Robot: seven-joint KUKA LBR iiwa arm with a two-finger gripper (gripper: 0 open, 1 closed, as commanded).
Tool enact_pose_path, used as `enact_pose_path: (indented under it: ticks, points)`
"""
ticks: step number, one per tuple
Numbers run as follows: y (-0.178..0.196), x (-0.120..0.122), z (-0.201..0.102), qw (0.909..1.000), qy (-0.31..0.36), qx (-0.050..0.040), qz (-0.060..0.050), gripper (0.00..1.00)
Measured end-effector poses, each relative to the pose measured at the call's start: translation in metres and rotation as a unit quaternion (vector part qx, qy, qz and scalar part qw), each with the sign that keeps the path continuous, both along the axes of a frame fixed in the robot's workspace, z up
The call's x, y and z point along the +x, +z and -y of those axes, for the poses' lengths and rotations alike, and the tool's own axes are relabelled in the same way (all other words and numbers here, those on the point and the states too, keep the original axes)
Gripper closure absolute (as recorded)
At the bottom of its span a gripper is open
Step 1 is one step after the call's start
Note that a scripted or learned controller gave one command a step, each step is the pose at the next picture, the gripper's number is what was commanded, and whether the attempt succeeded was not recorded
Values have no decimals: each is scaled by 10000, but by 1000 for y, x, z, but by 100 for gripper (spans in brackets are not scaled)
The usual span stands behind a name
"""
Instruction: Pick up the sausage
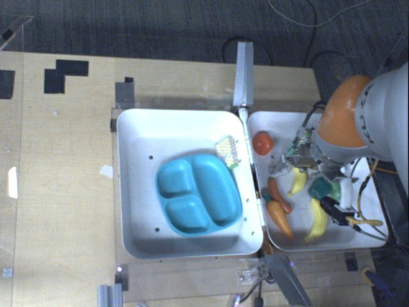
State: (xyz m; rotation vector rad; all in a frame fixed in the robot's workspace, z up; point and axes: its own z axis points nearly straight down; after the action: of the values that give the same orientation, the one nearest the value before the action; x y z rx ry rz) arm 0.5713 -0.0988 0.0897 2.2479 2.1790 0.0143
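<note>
A: Item one, the left bin [131, 171]. Contents?

B: One blue divided plate [198, 194], three compartments, lying flat toward the bin's right half. One small pale patterned piece [226, 149] at the plate's upper right corner, against the dividing wall; too small to name.

A: Item two, the right bin [281, 119].

B: One tomato [262, 143], red-orange, upper left corner. One sausage [279, 195], reddish-brown, slim, lying at a slant near the left wall, below the tomato. One carrot [279, 218], orange, just below the sausage, their ends close or touching (I cannot tell which). Two bananas: a small banana [297, 181] right of the sausage, a larger banana [316, 219] lower right. One teal object [321, 188] between the two bananas, partly under the arm.

A: Item three, the gripper.

B: The gripper [295, 160], low over the middle of the right bin, above the small banana, up and to the right of the sausage and apart from it. Finger spread: cannot tell, as wrist and cabling blur together there. Nothing shows held.

A: The arm?

B: The arm [377, 117], grey with an orange band, entering from the right.
</note>
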Motion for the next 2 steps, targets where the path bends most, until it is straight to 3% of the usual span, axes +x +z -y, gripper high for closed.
enact_pose_path:
  ticks: [1, 2]
  points:
    - [0, -49, -16, 9921, -1251, 26, 10, 0]
    - [0, -78, -12, 9835, -1810, 35, 29, 0]
